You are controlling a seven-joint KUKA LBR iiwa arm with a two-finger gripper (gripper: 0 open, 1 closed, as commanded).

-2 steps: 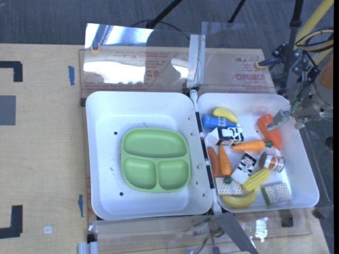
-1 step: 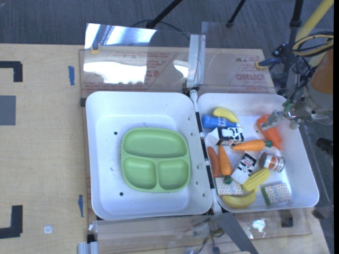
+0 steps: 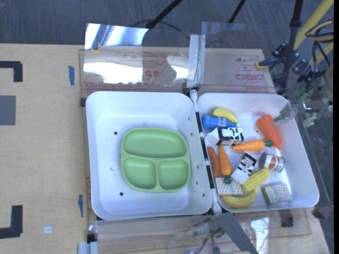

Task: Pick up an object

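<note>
Your gripper (image 3: 290, 111) sits at the right bin's (image 3: 310, 181) upper-right rim — can't tell its state. Nearest pick: the red-orange carrot (image 3: 268, 130), just lower-left of it, long axis running upper-left to lower-right.

The green tray (image 3: 155, 159) is looking like smooth matt plastic, the white bins (image 3: 100, 115) glossy plastic, and the bench (image 3: 42, 142) is showing pale, matt wood.

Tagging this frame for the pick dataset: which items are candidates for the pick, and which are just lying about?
Candidates, in the right bin:
bananas
carrots
blue bottle
corn cob
small can
gripper at that bin's far right edge

Lying about:
green divided plate in the left bin
blue tape
</note>
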